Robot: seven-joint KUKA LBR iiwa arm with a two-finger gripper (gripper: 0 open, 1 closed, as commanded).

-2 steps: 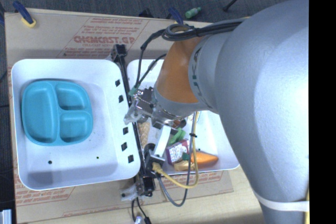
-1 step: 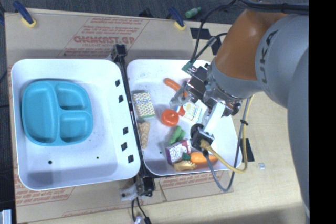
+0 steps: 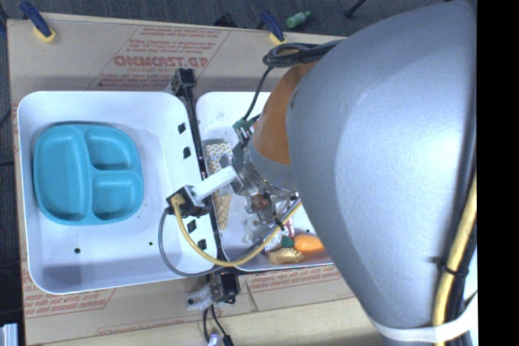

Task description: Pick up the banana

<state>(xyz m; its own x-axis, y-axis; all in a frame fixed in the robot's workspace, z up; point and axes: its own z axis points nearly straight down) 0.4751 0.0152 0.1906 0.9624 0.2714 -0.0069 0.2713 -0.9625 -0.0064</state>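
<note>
Grey arm over the right bin, banana not made out.

Camera view: the grey arm [image 3: 389, 166], with its orange band [image 3: 277, 121], covers most of the right bin [image 3: 217, 105]. The gripper [image 3: 261, 207] sits low among cluttered items; whether it is open or closed cannot be told. An orange item [image 3: 308, 244] lies near the bin's front edge. The banana cannot be identified with certainty. The left bin [image 3: 49, 275] holds a blue divided tray [image 3: 87, 172].
</note>
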